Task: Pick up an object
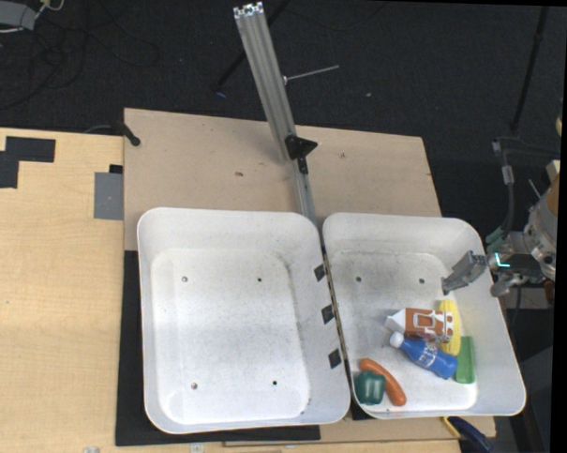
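Where the right bin [396, 237] narrows toward its near corner, the toys [433, 340] sit bunched, an orange and green piece [378, 383] just beside them. The gripper [483, 269] hangs over the far right rim, its fingers spread, gripping nothing. The left bin [223, 321] lies bare.

There is one camera, fixed high above the bench [267, 164] and looking down at a slant. It faces toward 12 o'clock, so the dark floor [131, 55] with cables lies at the top and the near bench edge at 6 o'clock. It stands far enough to hold both white bins whole: the left bin [161, 234] sits near the centre and the right bin [502, 371] toward 4 o'clock. A slanted metal rail [271, 89] rises toward 12 o'clock. The arm's gripper [493, 268] enters at 3 o'clock.
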`<state>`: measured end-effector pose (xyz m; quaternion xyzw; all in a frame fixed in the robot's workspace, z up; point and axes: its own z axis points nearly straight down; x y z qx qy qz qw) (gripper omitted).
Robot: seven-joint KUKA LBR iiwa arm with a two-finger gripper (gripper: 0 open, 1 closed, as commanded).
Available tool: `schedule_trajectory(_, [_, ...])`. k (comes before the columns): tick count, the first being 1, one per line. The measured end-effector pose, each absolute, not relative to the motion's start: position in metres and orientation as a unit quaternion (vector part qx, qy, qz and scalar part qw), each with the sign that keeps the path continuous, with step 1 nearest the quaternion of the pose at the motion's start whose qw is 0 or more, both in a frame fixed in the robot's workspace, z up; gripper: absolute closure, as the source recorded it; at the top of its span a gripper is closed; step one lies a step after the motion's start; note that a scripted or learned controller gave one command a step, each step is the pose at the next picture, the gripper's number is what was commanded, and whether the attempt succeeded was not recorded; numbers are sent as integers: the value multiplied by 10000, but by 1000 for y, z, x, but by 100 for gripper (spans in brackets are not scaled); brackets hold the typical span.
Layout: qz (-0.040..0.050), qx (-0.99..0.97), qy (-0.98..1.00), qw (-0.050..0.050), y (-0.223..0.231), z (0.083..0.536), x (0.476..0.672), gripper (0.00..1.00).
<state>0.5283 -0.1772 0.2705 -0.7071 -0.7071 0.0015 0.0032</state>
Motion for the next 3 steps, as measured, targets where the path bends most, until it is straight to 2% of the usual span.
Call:
schedule_trajectory(1, [5, -7075, -7067, 13, -178, 272, 529, 0])
schedule_trajectory(3, [22, -7074, -7068, 43, -193, 155, 523, 0])
